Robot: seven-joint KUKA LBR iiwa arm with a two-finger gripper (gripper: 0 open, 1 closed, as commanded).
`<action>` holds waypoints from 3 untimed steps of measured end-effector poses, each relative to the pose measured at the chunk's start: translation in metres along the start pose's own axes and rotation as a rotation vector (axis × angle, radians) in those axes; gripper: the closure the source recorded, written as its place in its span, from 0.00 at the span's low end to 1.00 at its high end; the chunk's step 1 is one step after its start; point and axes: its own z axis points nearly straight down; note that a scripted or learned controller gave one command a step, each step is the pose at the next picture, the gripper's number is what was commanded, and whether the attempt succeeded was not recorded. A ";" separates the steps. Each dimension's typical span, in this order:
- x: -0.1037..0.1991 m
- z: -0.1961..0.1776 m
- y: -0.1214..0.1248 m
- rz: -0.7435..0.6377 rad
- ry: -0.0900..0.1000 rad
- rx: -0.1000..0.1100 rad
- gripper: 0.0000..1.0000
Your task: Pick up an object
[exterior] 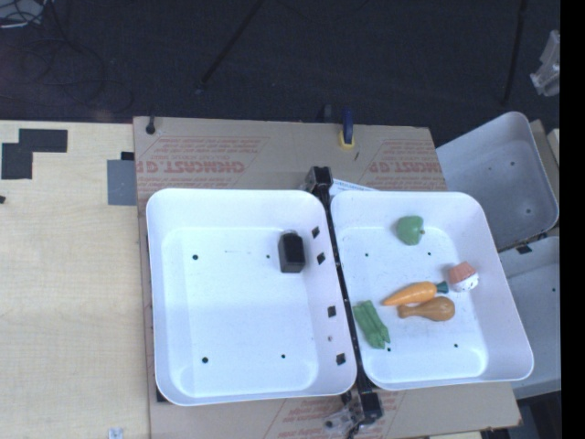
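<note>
The left bin (174, 337) holds one small black block (291, 251) near its upper right corner. In the right bin (494, 337) lie several toy foods: a green pepper (409, 230) at the top, a pink and white piece (462, 275) at the right, an orange carrot (411, 293) in the middle, a brown pear-shaped piece (428, 310) just below the carrot, and a green pod (371, 324) by the left wall.
Both bins rest on a cardboard sheet (238, 154) on a light wooden bench (64, 282). A grey metal tray (498, 176) stands past the right bin. Black clips (320, 179) join the bins along the middle seam.
</note>
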 end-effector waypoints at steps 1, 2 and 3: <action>-0.018 0.000 0.000 0.003 -0.001 -0.001 1.00; -0.034 0.000 0.000 0.002 -0.001 -0.001 1.00; -0.033 0.000 0.000 0.000 0.000 0.000 1.00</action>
